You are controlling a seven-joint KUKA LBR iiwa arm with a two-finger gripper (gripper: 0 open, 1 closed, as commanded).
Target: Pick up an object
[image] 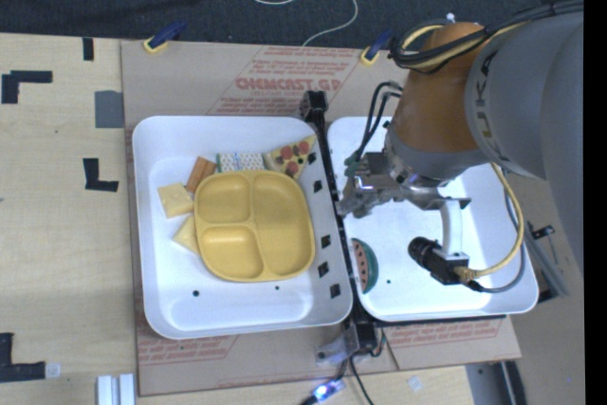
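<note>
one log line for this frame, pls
arm: over right bin | gripper: near divider, grasp unclear | yellow plate: left bin | round item: right bin, left edge

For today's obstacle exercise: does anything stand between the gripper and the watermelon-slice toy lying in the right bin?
Nothing visible does. The gripper hangs over the right bin near the divider, and the watermelon-slice toy lies just below it in the picture, against the bin's left wall, with bare white floor between them.
</note>
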